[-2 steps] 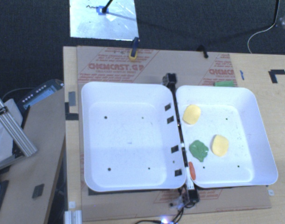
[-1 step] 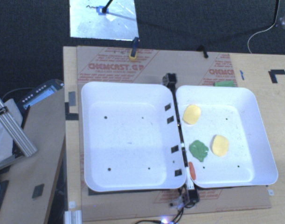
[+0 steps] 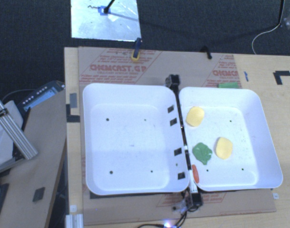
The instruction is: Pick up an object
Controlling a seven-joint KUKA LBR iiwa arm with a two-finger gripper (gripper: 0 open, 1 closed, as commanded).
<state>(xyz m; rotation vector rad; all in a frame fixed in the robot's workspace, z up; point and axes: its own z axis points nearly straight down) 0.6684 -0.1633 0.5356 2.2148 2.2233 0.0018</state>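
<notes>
Objects lie in right bin (image 3: pixel 258 108): yellow piece (image 3: pixel 195 116) at bin's 10 o'clock, second yellow piece (image 3: pixel 224 147) near centre, green piece (image 3: pixel 202 153) just beside it at 9 o'clock, small orange-red piece (image 3: pixel 195 173) at 7 o'clock against dividing edge. All four apart from one another. Left bin (image 3: pixel 92 99) adjoins at 9 o'clock. Gripper state: cannot tell.
</notes>
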